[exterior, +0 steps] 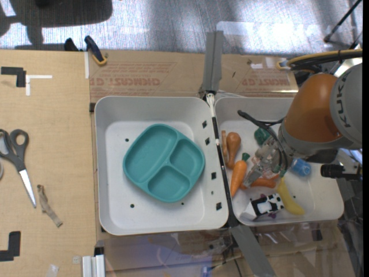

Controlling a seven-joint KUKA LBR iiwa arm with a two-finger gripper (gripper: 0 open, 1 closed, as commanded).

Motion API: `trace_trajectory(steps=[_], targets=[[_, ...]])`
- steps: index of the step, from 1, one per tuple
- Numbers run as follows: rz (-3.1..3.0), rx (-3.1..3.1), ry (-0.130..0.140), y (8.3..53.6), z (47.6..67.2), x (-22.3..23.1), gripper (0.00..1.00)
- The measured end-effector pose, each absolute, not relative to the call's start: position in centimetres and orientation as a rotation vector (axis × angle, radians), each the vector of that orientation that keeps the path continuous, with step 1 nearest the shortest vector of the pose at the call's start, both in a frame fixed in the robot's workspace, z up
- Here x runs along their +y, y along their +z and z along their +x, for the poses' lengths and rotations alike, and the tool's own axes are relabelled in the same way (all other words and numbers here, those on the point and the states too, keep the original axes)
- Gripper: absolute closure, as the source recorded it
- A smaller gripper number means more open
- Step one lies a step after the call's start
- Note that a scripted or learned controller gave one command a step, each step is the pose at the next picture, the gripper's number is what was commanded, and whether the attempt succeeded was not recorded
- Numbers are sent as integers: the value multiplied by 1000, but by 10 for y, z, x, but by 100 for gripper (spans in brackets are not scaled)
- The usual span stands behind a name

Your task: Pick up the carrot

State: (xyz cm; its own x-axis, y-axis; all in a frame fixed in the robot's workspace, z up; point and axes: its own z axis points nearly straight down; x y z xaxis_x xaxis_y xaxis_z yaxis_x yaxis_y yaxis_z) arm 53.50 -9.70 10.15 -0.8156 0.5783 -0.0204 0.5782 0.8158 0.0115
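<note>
The carrot (pixel 237 178), orange with a small green top, lies in the right bin (pixel 323 212) close to its left wall, pointing toward the front. My gripper (pixel 264 164) hangs low inside that bin, just right of the carrot's upper end and partly over an orange-red piece (pixel 266 183). The arm's orange band (pixel 314 111) covers the bin's back right part. Nothing shows as lifted.
Beside the carrot lie a brown-orange vegetable (pixel 232 146), a yellow banana (pixel 289 199), a black-and-white toy (pixel 267 205), a blue piece (pixel 300 167) and a green piece (pixel 262 135). The left bin (pixel 109 206) holds a teal divided plate (pixel 164 162). Scissors (pixel 18 157) lie on the bench at left.
</note>
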Motion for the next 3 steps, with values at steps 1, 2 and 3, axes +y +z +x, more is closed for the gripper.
trace_trajectory(steps=[1, 2, 3], targets=[[1163, 2901, 4, 100, 563, -93, 0], [1158, 2895, 4, 111, 565, -94, 100], [1474, 2774, -3, 191, 540, 4, 100]])
